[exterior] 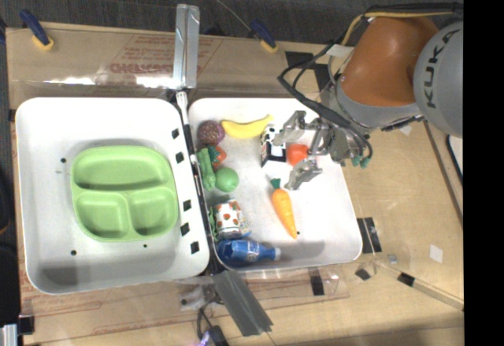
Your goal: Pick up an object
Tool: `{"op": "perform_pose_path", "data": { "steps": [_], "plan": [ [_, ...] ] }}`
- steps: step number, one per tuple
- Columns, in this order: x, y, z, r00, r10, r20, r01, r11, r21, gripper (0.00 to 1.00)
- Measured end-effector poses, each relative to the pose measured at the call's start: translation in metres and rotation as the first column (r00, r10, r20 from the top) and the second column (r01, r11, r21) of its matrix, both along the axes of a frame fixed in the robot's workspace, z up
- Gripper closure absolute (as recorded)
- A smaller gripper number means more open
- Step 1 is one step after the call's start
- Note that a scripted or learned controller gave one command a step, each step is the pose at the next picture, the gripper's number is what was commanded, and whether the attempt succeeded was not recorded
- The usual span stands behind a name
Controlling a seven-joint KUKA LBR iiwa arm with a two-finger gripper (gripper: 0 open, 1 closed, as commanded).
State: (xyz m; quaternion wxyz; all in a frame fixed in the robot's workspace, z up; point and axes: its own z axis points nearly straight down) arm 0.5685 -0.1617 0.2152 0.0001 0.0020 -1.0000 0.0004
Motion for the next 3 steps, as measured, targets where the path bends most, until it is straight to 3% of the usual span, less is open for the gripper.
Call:
{"op": "perform_pose_path", "data": {
  "steps": [1,2,3],
  "plan": [
    [-0.026,-0.009,-0.122,1.000,-0.021,0.002,0.021,1.000,0.000,0.00],
    [-0.058,-0.021,-0.123,0.998,0.066,0.000,-0.066,0.998,0.001,0.00],
    [-0.055,-0.019,-0.112,0.997,0.076,0.003,-0.076,0.997,0.000,1.00]
  ]
}}
